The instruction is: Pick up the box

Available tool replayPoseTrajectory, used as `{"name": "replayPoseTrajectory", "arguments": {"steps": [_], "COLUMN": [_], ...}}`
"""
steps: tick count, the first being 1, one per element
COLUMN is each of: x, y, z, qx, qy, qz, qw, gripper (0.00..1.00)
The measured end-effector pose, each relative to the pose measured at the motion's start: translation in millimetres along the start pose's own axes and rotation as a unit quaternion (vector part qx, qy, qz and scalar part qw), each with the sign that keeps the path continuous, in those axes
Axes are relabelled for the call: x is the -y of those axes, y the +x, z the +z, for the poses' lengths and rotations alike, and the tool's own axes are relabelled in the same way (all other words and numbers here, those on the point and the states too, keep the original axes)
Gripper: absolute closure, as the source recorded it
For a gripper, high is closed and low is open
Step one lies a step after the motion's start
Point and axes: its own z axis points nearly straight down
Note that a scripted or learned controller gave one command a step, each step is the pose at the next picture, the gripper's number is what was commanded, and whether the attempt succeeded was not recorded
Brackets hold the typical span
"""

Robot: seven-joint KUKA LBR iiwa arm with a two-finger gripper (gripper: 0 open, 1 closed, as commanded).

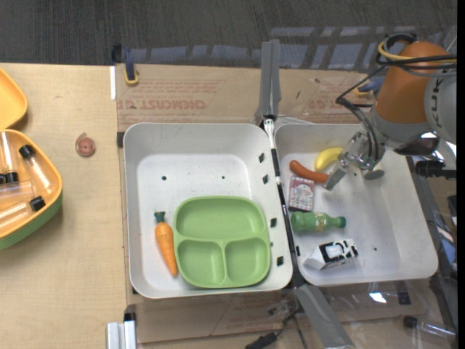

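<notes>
In the right bin [407, 246], a small pink and white box [301, 193] lies near the left wall. A white carton with black print [336, 253] rests at the front left corner. My gripper [353, 171] hangs over the back of this bin, just right of a yellow banana [328, 156] and up and to the right of the pink box. It is open, and nothing sits between its fingers. One grey finger [334, 179] points down-left toward the box without touching it.
A red sausage [308, 170] lies beside the banana, and a green bottle [317, 222] lies below the pink box. The left bin [145, 195] holds a green divided plate [220, 241] and a carrot [166, 244]. Yellow trays [22, 187] sit at the far left.
</notes>
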Motion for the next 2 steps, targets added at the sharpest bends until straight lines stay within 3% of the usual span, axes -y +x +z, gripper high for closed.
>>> {"name": "replayPoseTrajectory", "arguments": {"steps": [1,2], "x": [37.8,24.6], "y": [3.5,-26.2], "z": [3.6,3.5], "qx": [0.006,0.007], "qy": [-0.004,-0.005], "qz": [0.126,0.321], "qw": [0.9920,0.9470], "gripper": [0.00,0.00]}}
